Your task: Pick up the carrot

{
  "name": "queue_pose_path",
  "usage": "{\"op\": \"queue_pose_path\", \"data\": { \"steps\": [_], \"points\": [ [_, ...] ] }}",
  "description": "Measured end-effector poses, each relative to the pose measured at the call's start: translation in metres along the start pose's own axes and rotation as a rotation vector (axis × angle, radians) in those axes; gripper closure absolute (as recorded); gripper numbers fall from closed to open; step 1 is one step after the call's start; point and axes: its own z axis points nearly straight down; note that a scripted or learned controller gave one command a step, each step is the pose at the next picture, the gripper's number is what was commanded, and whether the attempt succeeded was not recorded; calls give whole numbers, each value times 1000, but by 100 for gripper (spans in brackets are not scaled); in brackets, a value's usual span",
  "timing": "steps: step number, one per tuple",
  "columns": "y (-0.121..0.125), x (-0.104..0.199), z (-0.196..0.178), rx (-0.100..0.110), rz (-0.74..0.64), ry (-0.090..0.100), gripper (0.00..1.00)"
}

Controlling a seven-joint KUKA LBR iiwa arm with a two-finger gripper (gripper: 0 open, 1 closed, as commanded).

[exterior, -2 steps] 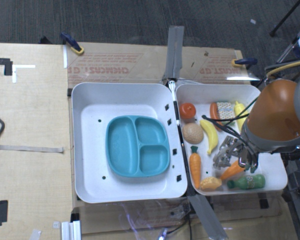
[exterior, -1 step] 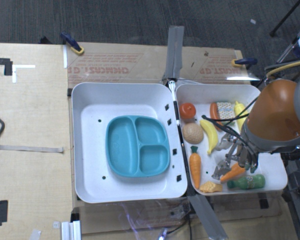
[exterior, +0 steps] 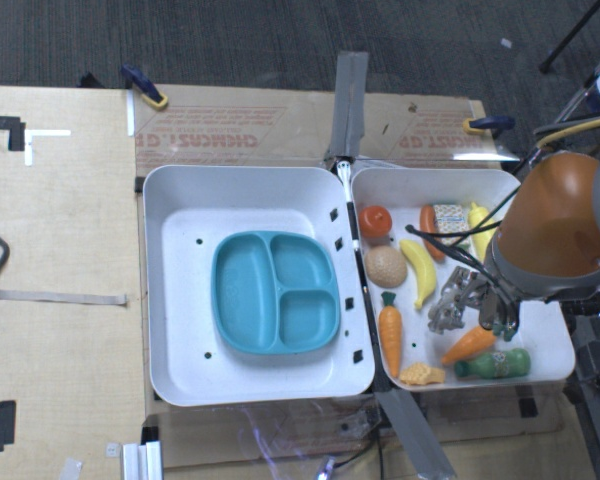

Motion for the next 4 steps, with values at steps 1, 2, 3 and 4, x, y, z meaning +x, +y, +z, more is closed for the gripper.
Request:
{"op": "queue_pose_path", "data": {
  "steps": [1,2,3,4],
  "points": [
    [0,0,0,0,0,0,0],
    [-41,-4,30,4,144,23,0],
    [-48,-6,30,-1,-223,22,0],
    [-50,-7,30,1,-21,23,0]
  ]
}}
